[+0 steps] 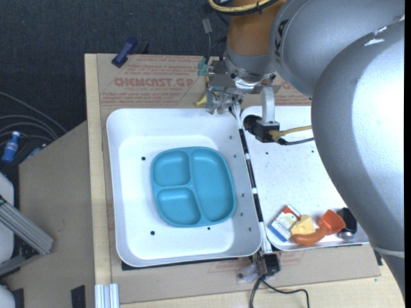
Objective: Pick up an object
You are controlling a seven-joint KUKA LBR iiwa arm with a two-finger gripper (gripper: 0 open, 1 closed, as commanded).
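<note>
A blue three-compartment plate [192, 186] lies flat in the middle of the left bin [128, 146]. Small items crowd the right bin's [289, 172] front corner: a white, blue and red packet [284, 221], a yellow piece [307, 225], a curved orange piece [308, 238], an orange-red block [331, 220] and a black object [349, 219]. My gripper [218, 101] hangs over the left bin's far right corner, well behind the plate and far from the small items. The bulky grey arm hides much of the right bin.
Both bins rest on a cardboard sheet [154, 76] with red print. A blue clip [124, 52] sits at the sheet's back left edge. A black fitting with a cable [260, 128] hangs near the rim between the bins. Cables lie off the bench to the left.
</note>
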